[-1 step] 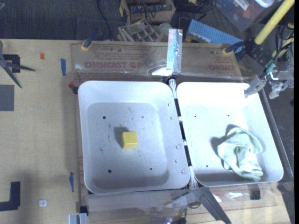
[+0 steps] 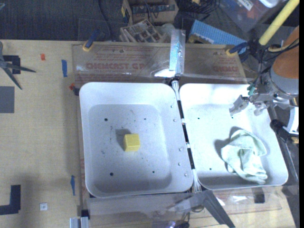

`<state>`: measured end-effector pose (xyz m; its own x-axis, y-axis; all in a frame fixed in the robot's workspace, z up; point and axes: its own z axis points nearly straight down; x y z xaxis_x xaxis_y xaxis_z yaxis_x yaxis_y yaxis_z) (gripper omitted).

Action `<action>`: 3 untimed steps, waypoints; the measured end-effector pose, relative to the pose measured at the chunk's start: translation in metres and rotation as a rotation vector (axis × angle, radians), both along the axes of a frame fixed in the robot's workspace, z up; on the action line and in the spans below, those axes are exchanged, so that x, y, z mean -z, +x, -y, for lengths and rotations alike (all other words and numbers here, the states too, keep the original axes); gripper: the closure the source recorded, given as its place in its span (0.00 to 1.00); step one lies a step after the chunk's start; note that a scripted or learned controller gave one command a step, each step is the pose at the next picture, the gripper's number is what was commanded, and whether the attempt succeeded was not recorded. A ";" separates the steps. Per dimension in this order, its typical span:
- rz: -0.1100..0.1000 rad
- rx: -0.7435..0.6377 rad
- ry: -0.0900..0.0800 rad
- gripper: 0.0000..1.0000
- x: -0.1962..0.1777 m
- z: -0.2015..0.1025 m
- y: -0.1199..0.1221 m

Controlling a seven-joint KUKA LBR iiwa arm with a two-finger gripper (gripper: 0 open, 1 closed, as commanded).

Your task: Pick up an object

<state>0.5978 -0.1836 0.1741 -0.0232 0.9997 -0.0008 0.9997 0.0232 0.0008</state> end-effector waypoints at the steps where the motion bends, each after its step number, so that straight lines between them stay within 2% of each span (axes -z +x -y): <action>1: 0.005 0.004 -0.002 1.00 -0.011 0.003 0.001; 2: 0.000 -0.092 0.000 1.00 -0.004 0.027 -0.005; 3: 0.007 0.224 0.001 1.00 0.085 -0.084 0.030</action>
